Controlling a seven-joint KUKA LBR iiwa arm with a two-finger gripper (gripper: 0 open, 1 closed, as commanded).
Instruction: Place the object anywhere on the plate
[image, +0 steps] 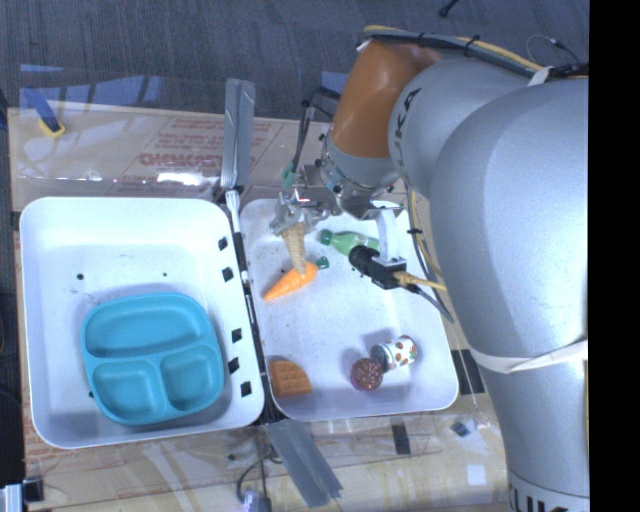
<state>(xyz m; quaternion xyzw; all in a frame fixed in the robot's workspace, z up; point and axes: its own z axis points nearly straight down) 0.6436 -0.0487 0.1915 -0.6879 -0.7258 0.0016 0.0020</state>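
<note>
Ice-cream cone (295, 245) sits near the back edge of the right bin (330, 400), its top right under the gripper (297, 205); can't tell if the jaws grip it or are apart. Orange carrot (288, 283) touches the cone's tip. Blue sectioned plate (152, 357) sits in the left bin (60, 230), front half; "KUKA" partly readable on the arm base.

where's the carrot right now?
In the camera view the carrot lies in the right bin, near its left wall, just below the gripper and left of the green bottle.
</note>
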